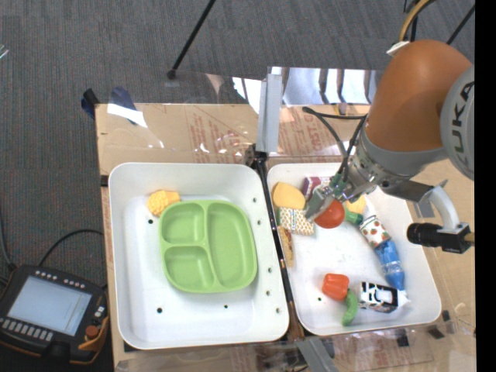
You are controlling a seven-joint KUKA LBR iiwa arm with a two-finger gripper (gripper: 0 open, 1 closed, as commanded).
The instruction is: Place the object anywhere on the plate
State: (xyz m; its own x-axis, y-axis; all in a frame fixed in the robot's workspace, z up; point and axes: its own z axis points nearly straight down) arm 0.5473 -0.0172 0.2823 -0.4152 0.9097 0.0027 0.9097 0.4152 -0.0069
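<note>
The robot arm (422, 107) reaches in from the right and hangs over the right bin (422, 270). Its gripper (329, 200) is down low near the top left part of that bin. A round red toy tomato (331, 215) sits right at the tips of the gripper, and it looks like the fingers are closed around the tomato, holding it from its upper side. Just to the left of the tomato lies a checkered piece (296, 222), and above that is a yellow toy (288, 195). A small dark red box (313, 184) peeks out beside the gripper. To the right of the tomato there is a bottle (384, 248) with a blue end, lying slanted. Near the bottom of the right bin there is an orange pepper (335, 286), a green thing (350, 309) and a black and white toy (378, 297), all close together. The left bin (132, 293) holds a green plate (208, 246) with three parts. A yellow corn toy (162, 201) touches the plate's top left edge. A grey tablet (46, 307) lies on the floor at the bottom left.
</note>
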